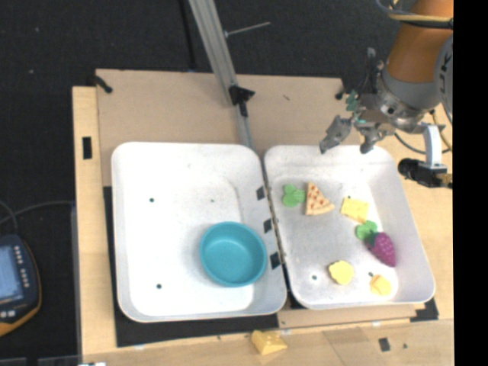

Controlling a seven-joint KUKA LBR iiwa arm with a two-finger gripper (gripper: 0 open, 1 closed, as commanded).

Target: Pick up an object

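hovering spread and empty over the right bin's [396, 175] far rim, the claw [349, 139] stands clear above its candidates: pizza slice [317, 200], grapes [382, 248] and other toy foods lying loose below.

The arm [415, 29] had a rounded orange band over a grey metal wrist. A thin grey cable looped beside the orange part. Below the wrist sat the hand [350, 138], dark grey, with small green parts near its base.

Bowl [232, 253] in left bin [145, 174]; toy foods in right bin [404, 227].
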